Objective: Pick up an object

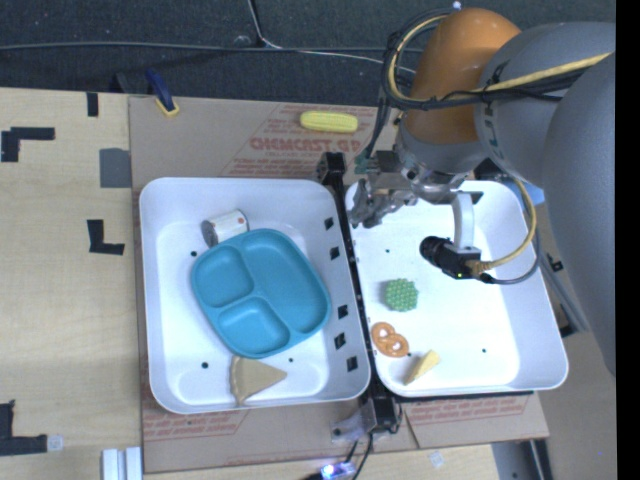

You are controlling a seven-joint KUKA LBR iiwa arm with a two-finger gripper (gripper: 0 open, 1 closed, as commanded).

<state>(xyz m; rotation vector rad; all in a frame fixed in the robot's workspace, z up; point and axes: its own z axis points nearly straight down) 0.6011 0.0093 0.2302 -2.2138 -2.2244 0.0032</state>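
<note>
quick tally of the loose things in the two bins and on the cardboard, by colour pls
blue: 1, the blue divided plastic plate
white: 1, the small white cup
tan: 2, the tan wedge, the pale wedge
green: 1, the green knobbly ball
orange: 1, the orange pretzel
yellow: 1, the yellow corn cob
total: 7

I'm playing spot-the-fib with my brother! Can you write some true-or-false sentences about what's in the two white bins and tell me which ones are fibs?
1. The blue divided plate lies in the left bin. True.
2. The green bumpy ball lies in the left bin. False: it is in the right bin.
3. The pretzel lies near the yellow wedge in the right bin. True.
4. The yellow corn cob is inside a bin. False: it lies on the cardboard behind the bins.
5. The tool is over the right bin's back left corner. True.
</note>
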